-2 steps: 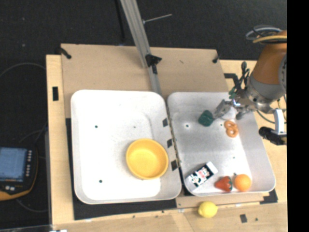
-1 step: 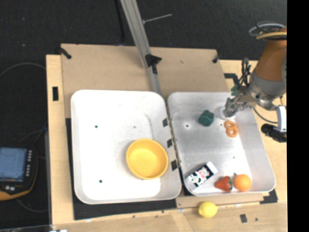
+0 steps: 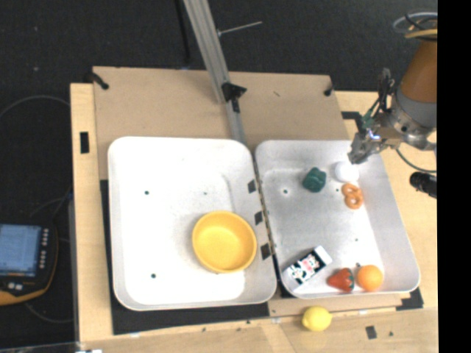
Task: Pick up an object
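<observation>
The right bin (image 3: 390,219) holds a dark green cup-like object (image 3: 315,180), a white rounded object (image 3: 344,171), an orange pretzel-shaped ring (image 3: 353,195), a black-and-white carton (image 3: 307,265), a red pepper-like piece (image 3: 340,279) and an orange fruit (image 3: 369,277). My gripper (image 3: 359,153) hangs at the bin's far right corner, just above and right of the white object. Nothing shows between its fingers.
The left bin (image 3: 162,190) holds a yellow bowl (image 3: 224,241) near its front right. A yellow lemon (image 3: 316,318) lies on the bench in front of the right bin. A metal post (image 3: 213,57) rises behind the bins. A handheld screen (image 3: 26,259) sits at the far left.
</observation>
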`<control>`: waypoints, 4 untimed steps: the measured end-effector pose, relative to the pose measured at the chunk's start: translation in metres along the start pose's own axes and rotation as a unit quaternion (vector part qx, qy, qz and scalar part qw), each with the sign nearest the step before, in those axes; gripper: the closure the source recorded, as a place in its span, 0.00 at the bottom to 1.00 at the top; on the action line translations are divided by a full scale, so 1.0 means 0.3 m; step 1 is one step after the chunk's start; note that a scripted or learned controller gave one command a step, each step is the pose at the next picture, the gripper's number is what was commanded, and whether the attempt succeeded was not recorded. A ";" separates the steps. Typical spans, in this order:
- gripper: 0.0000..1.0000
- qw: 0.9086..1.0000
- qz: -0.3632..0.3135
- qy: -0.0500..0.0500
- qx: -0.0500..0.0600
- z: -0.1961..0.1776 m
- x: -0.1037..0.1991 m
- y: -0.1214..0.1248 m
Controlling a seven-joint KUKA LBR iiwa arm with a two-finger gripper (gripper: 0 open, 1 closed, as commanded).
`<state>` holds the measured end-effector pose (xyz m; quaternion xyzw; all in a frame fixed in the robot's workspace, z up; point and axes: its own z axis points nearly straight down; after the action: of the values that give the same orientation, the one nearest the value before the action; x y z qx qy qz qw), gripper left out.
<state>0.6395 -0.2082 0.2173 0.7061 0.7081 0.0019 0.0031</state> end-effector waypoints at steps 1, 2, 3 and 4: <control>1.00 1.000 0.000 0.000 0.002 -0.149 0.022 0.007; 1.00 1.000 -0.001 0.000 0.001 -0.254 0.017 0.011; 1.00 1.000 -0.001 0.001 0.004 -0.232 0.179 -0.090; 1.00 1.000 -0.001 0.001 0.004 -0.180 0.313 -0.162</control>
<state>0.5904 -0.1143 0.2708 0.7056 0.7086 -0.0003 0.0000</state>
